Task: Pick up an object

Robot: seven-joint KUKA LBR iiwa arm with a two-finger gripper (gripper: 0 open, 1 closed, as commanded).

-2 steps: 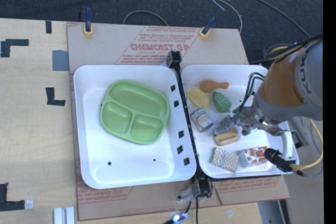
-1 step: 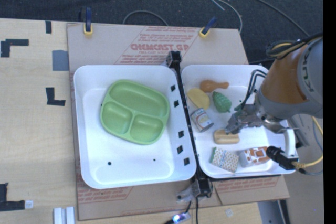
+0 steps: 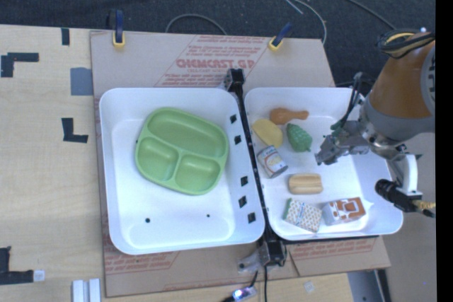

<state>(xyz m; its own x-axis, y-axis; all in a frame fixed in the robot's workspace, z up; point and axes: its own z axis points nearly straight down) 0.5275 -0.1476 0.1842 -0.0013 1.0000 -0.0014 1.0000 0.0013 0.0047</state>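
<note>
The right bin [image 3: 368, 226] holds several small items: an orange drumstick-shaped toy [image 3: 288, 114], a yellow piece [image 3: 267, 131], a green ridged piece [image 3: 299, 138], a small grey-and-white packet [image 3: 272, 161], a tan bread-like block [image 3: 305, 184], a green patterned packet [image 3: 303, 214] and an orange-and-white packet [image 3: 345, 211]. My gripper [image 3: 330, 152] hangs over the right part of this bin, right of the green piece and above the tan block. Nothing shows between its fingers.
The left bin [image 3: 117, 223] holds a green divided plate [image 3: 182, 150]. A black divider [image 3: 244, 152] runs between the bins. Clamps [image 3: 117, 28] hold the cardboard base at the back. Cables lie on the dark floor behind.
</note>
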